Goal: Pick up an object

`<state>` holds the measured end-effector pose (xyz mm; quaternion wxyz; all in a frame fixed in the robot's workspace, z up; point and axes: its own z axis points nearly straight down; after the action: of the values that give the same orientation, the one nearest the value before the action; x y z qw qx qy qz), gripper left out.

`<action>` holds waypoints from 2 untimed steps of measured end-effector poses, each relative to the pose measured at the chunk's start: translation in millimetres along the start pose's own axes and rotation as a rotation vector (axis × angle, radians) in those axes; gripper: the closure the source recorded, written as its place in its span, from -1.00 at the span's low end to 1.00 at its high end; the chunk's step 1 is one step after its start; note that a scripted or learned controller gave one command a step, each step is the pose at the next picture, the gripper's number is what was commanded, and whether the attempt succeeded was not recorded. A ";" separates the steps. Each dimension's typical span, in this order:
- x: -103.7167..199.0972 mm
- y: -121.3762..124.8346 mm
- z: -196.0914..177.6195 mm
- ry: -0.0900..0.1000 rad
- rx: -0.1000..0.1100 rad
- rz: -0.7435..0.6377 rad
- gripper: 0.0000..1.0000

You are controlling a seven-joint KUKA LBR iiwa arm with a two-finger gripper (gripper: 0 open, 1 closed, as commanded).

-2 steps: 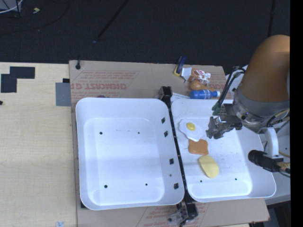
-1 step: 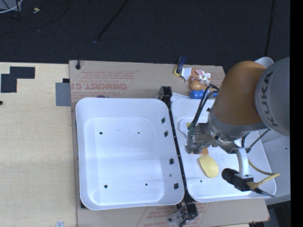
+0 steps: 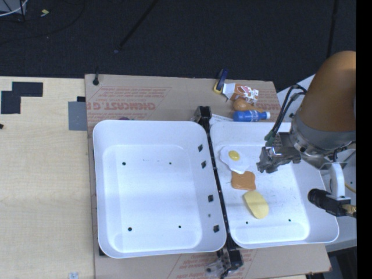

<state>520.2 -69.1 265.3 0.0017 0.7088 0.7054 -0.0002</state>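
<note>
Three toy foods lie in the right bin [image 3: 317, 228]: a fried egg [image 3: 234, 157], a brown toast slice [image 3: 243, 181] touching it, and a yellow piece [image 3: 256, 205] just below. The gripper [image 3: 268, 162] hangs just right of the egg; whether it is released or clenched, I cannot tell. The left bin [image 3: 107, 185] sits alongside.

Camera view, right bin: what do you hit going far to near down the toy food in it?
Fried egg → brown toast slice → yellow lemon-like piece. All three lie in the right bin; the gripper hovers just right of the egg.
</note>
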 end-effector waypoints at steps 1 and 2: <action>51.9 9.3 51.2 0.005 0.010 -0.008 1.00; 48.6 9.7 48.4 0.003 0.006 -0.003 -1.00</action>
<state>530.2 -20.6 216.7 -0.0015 0.7079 0.7063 -0.0013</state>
